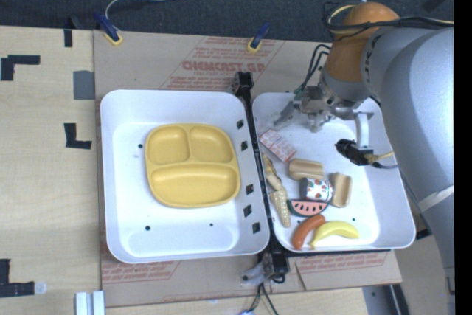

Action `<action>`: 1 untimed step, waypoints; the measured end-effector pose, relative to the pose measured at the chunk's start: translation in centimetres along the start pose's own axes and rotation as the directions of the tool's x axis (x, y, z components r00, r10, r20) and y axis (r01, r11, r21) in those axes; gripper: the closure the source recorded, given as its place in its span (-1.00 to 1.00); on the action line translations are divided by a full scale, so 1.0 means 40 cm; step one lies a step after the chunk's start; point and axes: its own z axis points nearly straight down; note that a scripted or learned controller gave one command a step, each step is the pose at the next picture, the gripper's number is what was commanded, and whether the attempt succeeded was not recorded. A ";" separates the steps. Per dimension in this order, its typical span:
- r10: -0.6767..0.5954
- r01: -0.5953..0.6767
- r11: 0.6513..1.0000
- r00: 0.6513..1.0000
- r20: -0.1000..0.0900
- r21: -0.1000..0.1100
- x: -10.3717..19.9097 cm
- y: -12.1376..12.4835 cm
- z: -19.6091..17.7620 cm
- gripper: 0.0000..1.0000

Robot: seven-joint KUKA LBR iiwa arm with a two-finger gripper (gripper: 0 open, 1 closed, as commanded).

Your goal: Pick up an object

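Note:
My gripper (301, 119) hangs over the back part of the right bin (383, 195), its two grey fingers spread open with nothing between them. Just in front of it lies a pink wafer packet (278, 145). Further forward are a bread roll (304, 168), a small white cup (317, 190), a tan block (340, 189), a watermelon slice (302, 206), a red sausage (307, 230) and a yellow banana (335, 232). Tan breadsticks (276, 194) lie along the bin's left wall.
The left bin (122, 158) holds a yellow divided plate (193, 164). A black clip strip (249, 151) joins the two bins. A black cable connector (354, 151) hangs off the arm over the right bin. The arm's grey body covers the right side.

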 end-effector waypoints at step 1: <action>0.000 0.000 1.000 1.000 0.000 0.000 -0.002 0.000 0.000 -1.00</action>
